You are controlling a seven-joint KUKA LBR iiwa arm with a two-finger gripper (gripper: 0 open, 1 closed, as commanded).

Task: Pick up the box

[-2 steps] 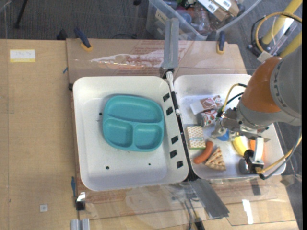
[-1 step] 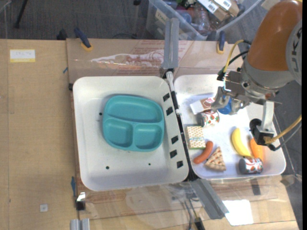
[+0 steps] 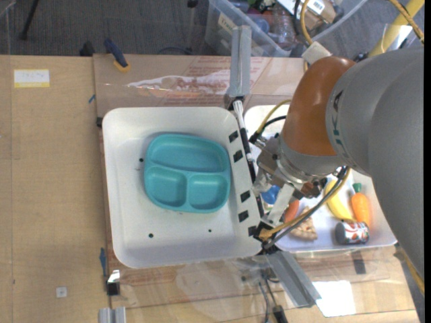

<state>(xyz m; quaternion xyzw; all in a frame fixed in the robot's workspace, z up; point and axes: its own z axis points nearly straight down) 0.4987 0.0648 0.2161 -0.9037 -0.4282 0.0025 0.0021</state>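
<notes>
The arm's orange band [image 3: 316,106] and grey wrist hang over the left part of the right bin [image 3: 384,237]. My gripper [image 3: 277,192] points down into that bin, close to the divider between the bins, and the wrist hides most of it. Just under it lie a small blue item [image 3: 271,195] and an orange-red item [image 3: 291,210]. A tan, flat piece [image 3: 306,231] lies near the bin's front edge; I cannot tell whether it is the box. No clear box shape stands out, and the arm covers much of the bin.
The left bin [image 3: 124,200] holds a teal divided plate [image 3: 186,173]. A banana [image 3: 339,204], a carrot [image 3: 361,206] and a small can [image 3: 351,232] lie at the right bin's front right. A crate of clutter [image 3: 283,9] stands behind the bench.
</notes>
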